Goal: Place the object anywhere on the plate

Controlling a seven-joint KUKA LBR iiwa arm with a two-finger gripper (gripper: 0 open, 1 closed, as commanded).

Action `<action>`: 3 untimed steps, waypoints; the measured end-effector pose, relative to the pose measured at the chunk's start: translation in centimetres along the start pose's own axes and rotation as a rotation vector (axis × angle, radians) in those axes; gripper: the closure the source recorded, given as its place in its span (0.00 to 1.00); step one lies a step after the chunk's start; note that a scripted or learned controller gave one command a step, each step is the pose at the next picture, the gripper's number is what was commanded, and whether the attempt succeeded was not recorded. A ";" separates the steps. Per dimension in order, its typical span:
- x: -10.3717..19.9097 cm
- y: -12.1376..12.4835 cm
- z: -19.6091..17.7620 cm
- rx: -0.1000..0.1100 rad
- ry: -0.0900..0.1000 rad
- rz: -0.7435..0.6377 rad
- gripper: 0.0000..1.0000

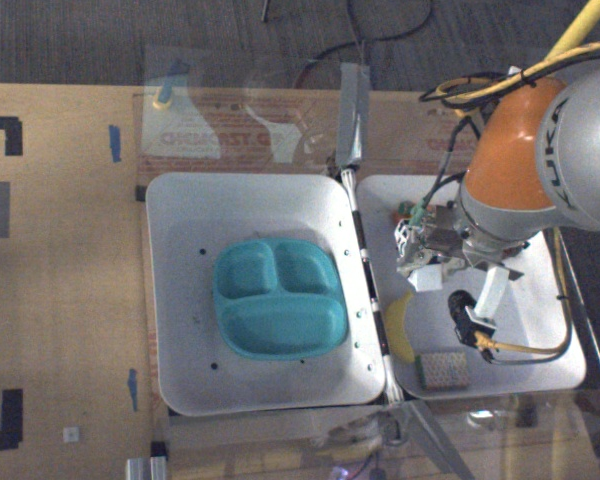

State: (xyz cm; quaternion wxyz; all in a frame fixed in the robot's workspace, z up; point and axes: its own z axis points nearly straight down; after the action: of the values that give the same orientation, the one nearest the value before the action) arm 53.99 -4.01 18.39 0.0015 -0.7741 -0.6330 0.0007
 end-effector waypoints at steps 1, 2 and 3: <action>8.4 -0.3 0.0 -0.003 -0.001 -0.078 1.00; 8.0 5.9 -0.1 -0.002 -0.002 -0.012 1.00; 13.7 0.7 -0.1 0.000 -0.001 0.090 1.00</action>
State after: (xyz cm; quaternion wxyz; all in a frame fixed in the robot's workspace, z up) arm 57.43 9.28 18.49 0.0015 -0.8017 -0.5977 0.0011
